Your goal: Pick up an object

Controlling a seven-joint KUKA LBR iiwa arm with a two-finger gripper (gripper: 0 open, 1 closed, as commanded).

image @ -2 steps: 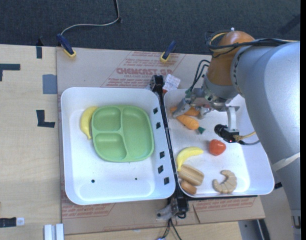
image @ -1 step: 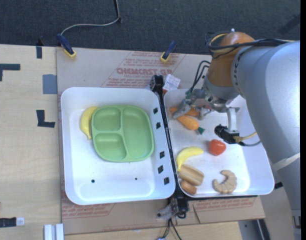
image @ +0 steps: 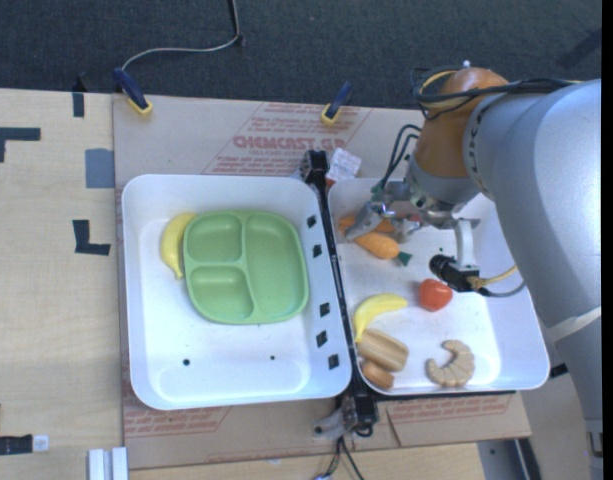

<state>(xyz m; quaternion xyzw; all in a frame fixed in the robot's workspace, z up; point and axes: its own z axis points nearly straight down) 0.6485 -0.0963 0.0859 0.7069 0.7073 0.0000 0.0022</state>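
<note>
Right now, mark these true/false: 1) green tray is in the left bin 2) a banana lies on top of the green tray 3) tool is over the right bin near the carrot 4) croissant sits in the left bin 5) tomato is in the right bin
1) True: the green tray lies in the left bin.
2) False: the left banana lies beside the tray's left edge, partly tucked under it.
3) True: the tool is over the right bin, by the carrot.
4) False: the croissant is in the right bin.
5) True: the tomato is there.
</note>
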